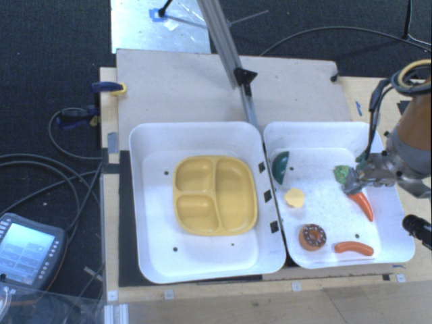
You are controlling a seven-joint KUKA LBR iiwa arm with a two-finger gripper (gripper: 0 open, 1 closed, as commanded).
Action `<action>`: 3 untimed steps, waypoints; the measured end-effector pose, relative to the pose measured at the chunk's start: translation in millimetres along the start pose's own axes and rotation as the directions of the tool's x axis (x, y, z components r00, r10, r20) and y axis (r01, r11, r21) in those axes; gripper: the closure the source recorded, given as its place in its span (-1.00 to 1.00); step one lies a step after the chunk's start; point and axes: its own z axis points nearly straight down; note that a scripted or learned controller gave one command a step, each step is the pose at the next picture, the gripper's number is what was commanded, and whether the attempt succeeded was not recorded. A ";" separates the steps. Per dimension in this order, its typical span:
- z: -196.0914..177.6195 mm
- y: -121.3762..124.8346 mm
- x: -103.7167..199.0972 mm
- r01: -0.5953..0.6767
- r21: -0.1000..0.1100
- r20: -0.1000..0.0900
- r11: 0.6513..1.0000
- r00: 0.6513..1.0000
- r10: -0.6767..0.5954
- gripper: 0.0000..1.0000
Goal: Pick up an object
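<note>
where the pincer point(356, 181) hangs, carrot point(363, 204) beneath (right bin point(337, 135)); tray point(215, 195) left

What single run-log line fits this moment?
gripper: over right bin, at toy carrot | carrot: lying in bin | left bin: yellow tray

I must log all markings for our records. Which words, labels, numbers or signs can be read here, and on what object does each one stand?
None can be read.
The handheld pendant's screen shows blurred blocks, too small to read.
The bins, yellow tray and toy foods carry no visible writing.
</note>
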 end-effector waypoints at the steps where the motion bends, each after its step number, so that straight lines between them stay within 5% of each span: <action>1: -38.1 2.1 -0.3 0.000 0.001 0.000 1.000 1.000 0.000 1.00; 3: -19.2 4.9 108.9 0.006 0.005 -0.004 1.000 1.000 -0.006 1.00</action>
